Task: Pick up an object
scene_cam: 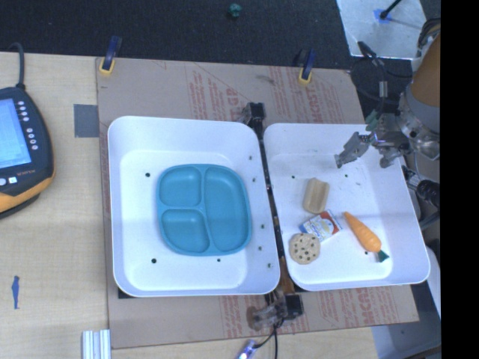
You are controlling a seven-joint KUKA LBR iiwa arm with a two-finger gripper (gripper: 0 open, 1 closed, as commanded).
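The right bin point(284, 144) holds several small items: a tan block point(315, 195), a red and white packet point(323, 225), a round cookie point(304, 248) and an orange carrot point(363, 233). My gripper point(368, 151) hangs over the bin's upper right part, above and to the right of the tan block. Its fingers point(349, 152) are spread apart with nothing between them. The gripper is open.
A blue divided plate point(203, 209) lies in the left bin point(127, 137). A handheld pendant point(19, 148) rests on the bench at the far left. Clamps point(109, 54) hold the cardboard sheet at its back edge.
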